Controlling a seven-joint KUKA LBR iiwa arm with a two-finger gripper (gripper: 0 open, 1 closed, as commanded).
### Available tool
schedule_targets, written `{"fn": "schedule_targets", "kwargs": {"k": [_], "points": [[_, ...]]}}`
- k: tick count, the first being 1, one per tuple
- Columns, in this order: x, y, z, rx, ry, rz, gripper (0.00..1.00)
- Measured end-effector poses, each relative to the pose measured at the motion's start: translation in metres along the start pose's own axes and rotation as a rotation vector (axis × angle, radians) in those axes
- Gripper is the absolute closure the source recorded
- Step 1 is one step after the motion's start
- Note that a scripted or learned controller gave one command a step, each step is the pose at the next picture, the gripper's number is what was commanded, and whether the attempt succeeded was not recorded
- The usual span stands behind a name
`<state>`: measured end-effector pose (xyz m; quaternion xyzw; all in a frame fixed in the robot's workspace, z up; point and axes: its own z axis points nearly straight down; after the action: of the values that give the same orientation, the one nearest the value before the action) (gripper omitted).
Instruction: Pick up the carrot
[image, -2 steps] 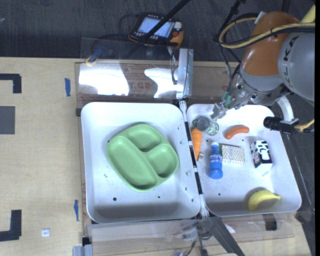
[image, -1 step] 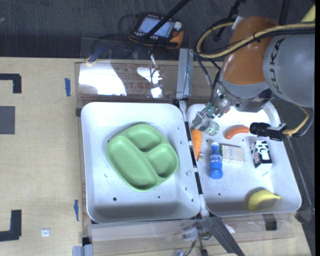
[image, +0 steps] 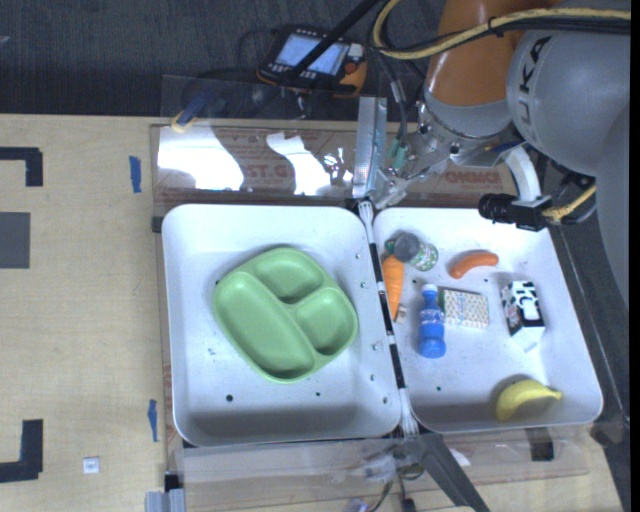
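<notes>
The carrot (image: 393, 285) is orange with a green top and lies lengthwise along the left wall of the right bin (image: 575, 330), close to the divider between the bins. My gripper (image: 378, 188) hangs over the back rim where the two bins meet, above and behind the carrot and well apart from it. The grey arm with its orange band comes in from the upper right.
Around the carrot in the right bin are a small round can (image: 412, 249), a blue bottle (image: 431, 322), a patterned box (image: 465, 307), an orange sausage-shaped piece (image: 472, 262), a black-and-white carton (image: 522, 305) and a yellow fruit (image: 525, 398). The left bin (image: 190, 380) holds a green divided plate (image: 288, 312).
</notes>
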<state>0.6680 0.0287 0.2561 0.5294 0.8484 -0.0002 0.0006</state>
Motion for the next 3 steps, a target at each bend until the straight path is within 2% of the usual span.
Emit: {"fn": "schedule_targets", "kwargs": {"k": [1, 2, 3], "points": [[0.058, 0.028, -0.004, -0.002, 0.0, -0.094, 1.0], [0.094, 0.043, -0.032, -0.001, 0.0, -0.111, 1.0], [0.122, 0.059, -0.015, 0.002, 0.001, -0.071, 1.0]]}}
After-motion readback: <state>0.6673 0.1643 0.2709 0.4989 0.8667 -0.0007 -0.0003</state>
